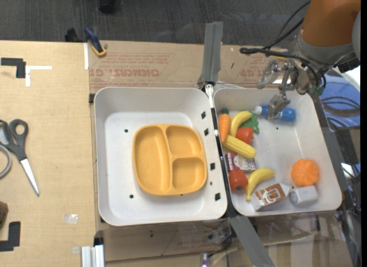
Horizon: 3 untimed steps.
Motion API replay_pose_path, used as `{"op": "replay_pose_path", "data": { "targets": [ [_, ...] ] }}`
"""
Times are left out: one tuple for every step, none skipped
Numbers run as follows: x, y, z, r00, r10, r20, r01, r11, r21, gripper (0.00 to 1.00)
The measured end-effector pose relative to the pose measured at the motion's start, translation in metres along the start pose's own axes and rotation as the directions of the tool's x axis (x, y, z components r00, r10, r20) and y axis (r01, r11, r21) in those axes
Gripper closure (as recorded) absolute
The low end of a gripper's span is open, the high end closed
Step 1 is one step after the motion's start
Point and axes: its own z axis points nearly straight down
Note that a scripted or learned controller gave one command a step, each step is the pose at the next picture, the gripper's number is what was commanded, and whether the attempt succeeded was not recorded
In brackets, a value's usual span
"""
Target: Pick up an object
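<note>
The right bin point(324, 139) holds several toys. A blue bottle point(286, 114) with a white cap lies near its far wall. My gripper point(279, 104) hangs right over this bottle's middle, low in the bin, and I see nothing lifted in it. Along the bin's left side lie a carrot point(224, 127), a banana point(241, 119), a corn cob point(239, 146), a red fruit point(245, 134) and a tomato point(237, 179). Toward the front are a second banana point(259, 178), an orange point(304, 171), a small carton point(270, 196) and a grey can point(304, 194).
The left bin point(109, 145) holds a yellow divided plate point(170, 159). Scissors point(20, 151) lie on the bench at far left. A blue and yellow clamp point(95, 42) sits behind the left bin. Cables hang near the arm at the right bin's far right corner.
</note>
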Motion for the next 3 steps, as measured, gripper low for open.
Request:
{"op": "replay_pose_path", "data": {
  "targets": [
    [0.032,0.007,0.141,1.0,-0.006,0.002,0.006,1.0,0.001,0.0],
    [0.049,0.013,0.142,0.987,0.158,0.0,-0.158,0.987,0.0,0.0],
    [0.056,0.013,0.141,0.979,0.203,0.002,-0.203,0.979,0.0,0.0]
  ]
}}
